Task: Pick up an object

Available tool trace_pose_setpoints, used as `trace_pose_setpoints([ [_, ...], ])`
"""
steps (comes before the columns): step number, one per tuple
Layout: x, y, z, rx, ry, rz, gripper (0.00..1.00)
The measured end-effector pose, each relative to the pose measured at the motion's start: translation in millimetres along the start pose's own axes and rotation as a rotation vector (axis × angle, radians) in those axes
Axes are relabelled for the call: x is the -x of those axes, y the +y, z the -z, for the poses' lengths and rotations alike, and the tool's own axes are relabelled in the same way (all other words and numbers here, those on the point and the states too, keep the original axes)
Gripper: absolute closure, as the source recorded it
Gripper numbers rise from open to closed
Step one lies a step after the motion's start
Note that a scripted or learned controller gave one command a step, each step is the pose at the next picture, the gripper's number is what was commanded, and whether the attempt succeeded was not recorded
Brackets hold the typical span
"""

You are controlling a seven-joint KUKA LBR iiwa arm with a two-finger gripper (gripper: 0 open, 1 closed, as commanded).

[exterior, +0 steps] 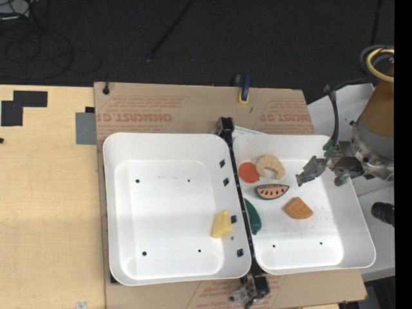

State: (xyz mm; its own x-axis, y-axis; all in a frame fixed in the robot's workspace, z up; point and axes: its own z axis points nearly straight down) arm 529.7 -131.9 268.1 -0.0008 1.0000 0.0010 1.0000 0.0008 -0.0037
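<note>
Nearest the camera, the left bin (122, 172) holds one pale yellow piece (222, 224) close to its right wall. Across the divider, the right bin (347, 250) carries a dark green object (253, 216) against its left wall, an orange wedge (299, 208), a watermelon slice (273, 190), a red round piece (248, 171) and a tan croissant (270, 166), all in the bin's middle and far part.

The hand (325, 170) hangs above the right bin's far right part, to the right of the croissant and watermelon slice. Its two fingers stand spread apart with nothing between them, and it touches none of the toys. The grey arm with its orange band (381, 108) comes in from the right.

Both bins rest on a cardboard sheet (167, 108) on the light wooden bench (45, 205). A blue and yellow clamp (243, 89) sits at the cardboard's far edge. Beyond is dark floor with cables (38, 18).
</note>
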Motion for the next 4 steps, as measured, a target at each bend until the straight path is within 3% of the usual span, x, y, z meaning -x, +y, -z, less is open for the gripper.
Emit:
trace_pose_setpoints([
  [1, -49, -11, -135, -0.014, 0.004, 0.002, 0.0],
  [2, -44, -8, -118, -0.003, 0.001, -0.008, 1.0],
  [3, -83, -54, -31, 0.006, 0.001, 0.003, 1.0],
  [4, -101, -55, -84, -0.006, 0.001, 0.0, 1.0],
])
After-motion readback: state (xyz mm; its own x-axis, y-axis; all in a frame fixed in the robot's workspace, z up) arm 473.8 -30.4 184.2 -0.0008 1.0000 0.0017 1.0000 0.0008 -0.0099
